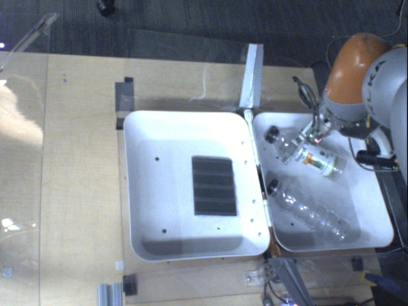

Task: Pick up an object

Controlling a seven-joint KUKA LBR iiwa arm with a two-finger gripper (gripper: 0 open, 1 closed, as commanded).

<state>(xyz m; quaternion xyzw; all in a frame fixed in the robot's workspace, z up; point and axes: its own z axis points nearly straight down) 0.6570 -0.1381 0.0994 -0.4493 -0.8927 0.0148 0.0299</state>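
Note:
In the right bin (376,234) lie clear plastic bottles. A small one with a black cap (288,143) lies at the bin's upper left, and a labelled one (320,162) lies just right of it. A longer clear bottle (310,211) with a black cap stretches slantwise across the bin's lower half. My gripper (315,131) hangs low over the spot where the two upper bottles meet, at or just above them. The grey arm with its orange band (352,61) comes in from the upper right. I see nothing lifted off the bin floor.
The left bin (146,145) holds a black ridged rectangular block (213,185) near its middle. A metal bar (251,75) stands behind the seam between the bins. Black cables (375,158) run beside the wrist at the right bin's edge.

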